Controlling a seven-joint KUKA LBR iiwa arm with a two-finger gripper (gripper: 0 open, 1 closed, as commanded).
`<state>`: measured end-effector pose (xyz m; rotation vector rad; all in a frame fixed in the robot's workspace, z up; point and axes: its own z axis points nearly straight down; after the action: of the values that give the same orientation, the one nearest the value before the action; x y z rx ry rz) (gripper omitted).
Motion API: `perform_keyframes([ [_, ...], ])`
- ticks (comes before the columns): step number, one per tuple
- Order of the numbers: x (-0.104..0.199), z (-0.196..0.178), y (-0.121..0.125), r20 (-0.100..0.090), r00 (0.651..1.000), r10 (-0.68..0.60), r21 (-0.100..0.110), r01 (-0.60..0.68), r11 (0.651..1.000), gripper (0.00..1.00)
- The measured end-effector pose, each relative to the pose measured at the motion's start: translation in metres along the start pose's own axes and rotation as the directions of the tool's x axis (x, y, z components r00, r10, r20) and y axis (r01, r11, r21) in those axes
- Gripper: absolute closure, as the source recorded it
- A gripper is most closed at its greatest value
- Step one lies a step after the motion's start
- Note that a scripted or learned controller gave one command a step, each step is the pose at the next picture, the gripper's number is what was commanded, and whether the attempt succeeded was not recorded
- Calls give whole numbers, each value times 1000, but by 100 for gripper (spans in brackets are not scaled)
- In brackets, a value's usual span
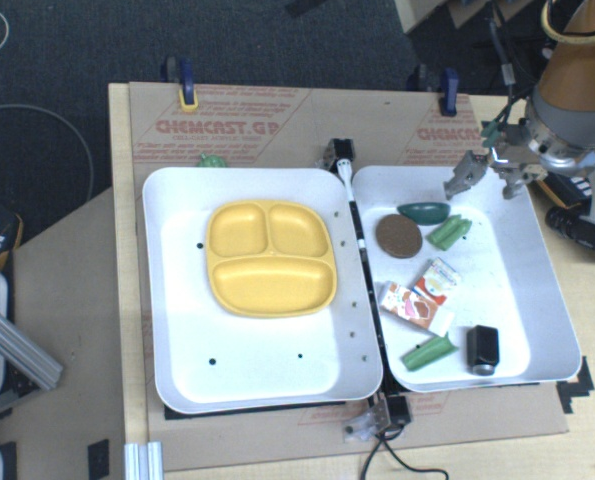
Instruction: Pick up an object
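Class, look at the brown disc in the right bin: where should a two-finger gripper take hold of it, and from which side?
Probably from straight above, fingers closing across the brown disc along the near-far line. It lies flat, so only its rim offers grip; the dark green piece crowds its far-right edge, so avoid that diagonal.

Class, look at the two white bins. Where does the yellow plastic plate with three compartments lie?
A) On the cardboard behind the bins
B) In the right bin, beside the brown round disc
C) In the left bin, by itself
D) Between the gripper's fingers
C: the yellow plastic plate with three compartments lies flat in the left bin, while the brown round disc and the other small items lie in the right bin.
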<state>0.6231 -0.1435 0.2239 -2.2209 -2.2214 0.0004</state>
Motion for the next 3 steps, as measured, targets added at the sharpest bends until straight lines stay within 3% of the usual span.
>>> perform_keyframes([
  [1,0,-11,1,1,1000,-1,-4,1,1000,100],
  [2,39,-253,-28,4,1000,-3,-22,4,1000,100],
  [3,39,-180,-70,-1,1000,2,6,-2,1000,100],
])
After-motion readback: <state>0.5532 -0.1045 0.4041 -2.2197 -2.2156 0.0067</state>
